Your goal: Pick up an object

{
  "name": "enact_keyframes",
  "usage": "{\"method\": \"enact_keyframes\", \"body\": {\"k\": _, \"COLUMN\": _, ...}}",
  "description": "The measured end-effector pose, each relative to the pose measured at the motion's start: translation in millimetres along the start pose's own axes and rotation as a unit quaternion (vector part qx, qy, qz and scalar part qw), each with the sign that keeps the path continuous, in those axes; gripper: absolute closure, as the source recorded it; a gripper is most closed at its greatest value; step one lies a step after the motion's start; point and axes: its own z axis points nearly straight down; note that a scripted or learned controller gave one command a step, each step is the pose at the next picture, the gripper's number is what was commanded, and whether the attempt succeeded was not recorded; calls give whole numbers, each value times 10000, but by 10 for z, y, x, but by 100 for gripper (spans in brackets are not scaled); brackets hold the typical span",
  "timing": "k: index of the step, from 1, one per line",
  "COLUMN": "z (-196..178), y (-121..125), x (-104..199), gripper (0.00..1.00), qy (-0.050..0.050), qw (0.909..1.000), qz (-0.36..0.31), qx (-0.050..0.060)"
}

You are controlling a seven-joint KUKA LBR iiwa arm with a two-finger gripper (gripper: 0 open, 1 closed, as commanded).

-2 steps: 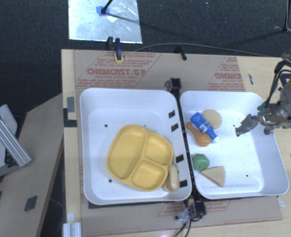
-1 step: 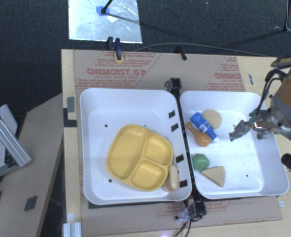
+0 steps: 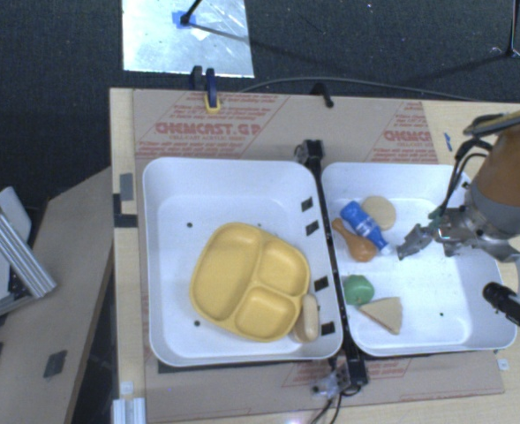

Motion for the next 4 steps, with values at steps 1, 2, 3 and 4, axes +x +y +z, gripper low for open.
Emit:
{"method": "enact_keyframes", "body": {"k": 1, "z": 616, "y": 38, "x": 42, "gripper": 0, "qy": 2, "qw": 10000, "qz": -2, "qx": 5}}
{"method": "enact_keyframes", "body": {"k": 2, "z": 478, "y": 49, "x": 33, "gripper": 100, "qy": -7, "qw": 10000, "qz": -3, "qx": -19}}
{"method": "enact_keyframes", "body": {"k": 3, "z": -13, "y": 132, "x": -36, "gripper": 100, "qy": -15, "qw": 10000, "qz": -10, "qx": -44}}
{"method": "enact_keyframes", "body": {"k": 4, "z": -528, "y": 75, "x": 32, "gripper": 100, "qy": -11, "qw": 10000, "qz": -15, "qx": -42}}
